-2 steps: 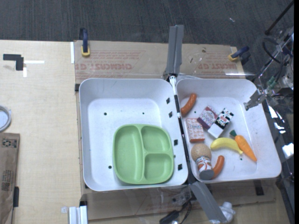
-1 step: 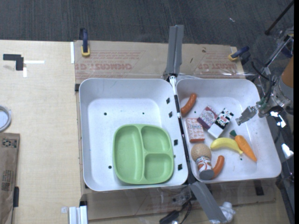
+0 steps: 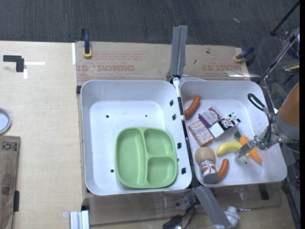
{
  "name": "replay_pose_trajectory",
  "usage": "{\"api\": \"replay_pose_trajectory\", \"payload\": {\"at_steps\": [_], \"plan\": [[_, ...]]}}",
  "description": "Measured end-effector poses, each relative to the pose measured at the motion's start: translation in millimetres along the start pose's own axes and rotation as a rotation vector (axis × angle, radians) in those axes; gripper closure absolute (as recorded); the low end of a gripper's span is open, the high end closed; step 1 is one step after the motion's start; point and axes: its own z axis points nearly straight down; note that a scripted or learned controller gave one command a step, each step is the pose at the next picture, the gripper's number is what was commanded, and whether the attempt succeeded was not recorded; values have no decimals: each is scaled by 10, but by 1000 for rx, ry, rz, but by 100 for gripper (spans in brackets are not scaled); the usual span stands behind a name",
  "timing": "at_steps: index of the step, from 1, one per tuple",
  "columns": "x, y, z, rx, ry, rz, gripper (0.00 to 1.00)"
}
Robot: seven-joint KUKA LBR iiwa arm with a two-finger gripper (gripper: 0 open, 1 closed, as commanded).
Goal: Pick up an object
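Gripper (image 3: 249, 151) hangs low by the right white bin's (image 3: 248, 92) right edge, touching a small orange carrot-shaped toy (image 3: 252, 151); its grip is unclear.

The gripper (image 3: 248, 151) hung low in the right bin (image 3: 238, 90), over an orange carrot (image 3: 253, 152) beside a banana (image 3: 228, 148). Two sausages (image 3: 191, 107), small cartons (image 3: 210, 123) and a can (image 3: 208, 170) lay nearby. The left bin (image 3: 102, 93) held a green divided plate (image 3: 146, 157).
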Motion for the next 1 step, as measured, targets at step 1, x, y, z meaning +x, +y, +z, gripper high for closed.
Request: {"api": "replay_pose_trajectory", "payload": {"at_steps": [1], "plan": [[-12, 3, -92, -2, -3, 4, 100]]}}
